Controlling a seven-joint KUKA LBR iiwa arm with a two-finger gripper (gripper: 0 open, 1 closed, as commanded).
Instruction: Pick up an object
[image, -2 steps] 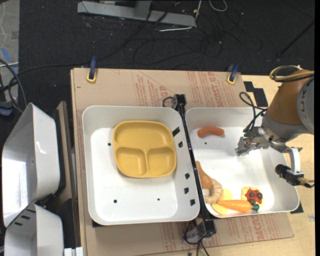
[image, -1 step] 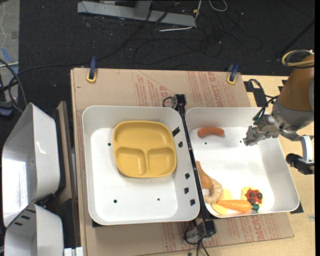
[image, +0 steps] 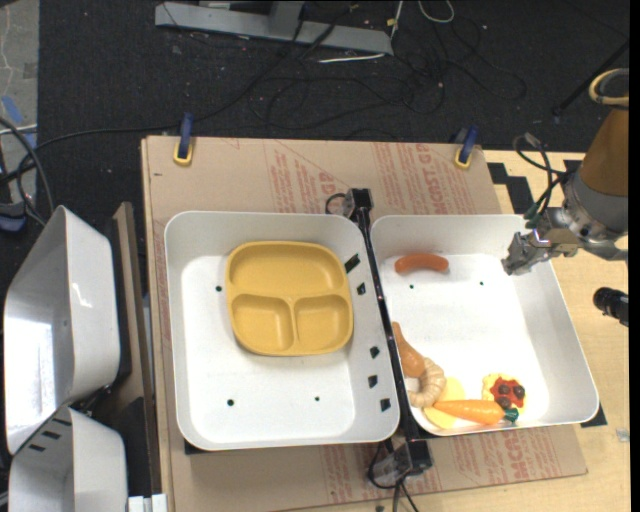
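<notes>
- Gripper (image: 522, 255): positioned at 3 o'clock of the frame, over the upper right rim of the right bin (image: 560, 330). Its jaw opening cannot be told at this size and angle. No object shows between the fingers, and contact with the bin rim cannot be confirmed.
- Arm (image: 598, 190): enters from the 3 o'clock edge and slants down and toward 9 o'clock. The orange band sits above the grey wrist, and the wrist ends at the gripper.
- Right bin contents: a toy sausage (image: 421, 264) lies at the bin's 11 o'clock, alone and well apart from the gripper. A cluster lies at the 6 to 7 o'clock corner: a toy shrimp (image: 428, 381) against the left wall, a toy carrot (image: 468, 409) just below it, and a yellow piece with red and green toppings (image: 506, 390) at the carrot's tip. Carrot and shrimp appear to touch.
- Left bin (image: 200, 330): holds a yellow three-compartment plate (image: 290, 297), lying flat at the bin's 12 o'clock half.
- Divider (image: 378, 310): a black strip runs between the two bins from 12 to 6 o'clock.
- Writing: red printing on the cardboard sheet (image: 260, 170) beneath the bins is upside down in this view, and the letters cannot be read with certainty.
- Clamps: two blue and yellow clamps (image: 183, 147) grip the cardboard's far edge at 11 and 1 o'clock.
</notes>
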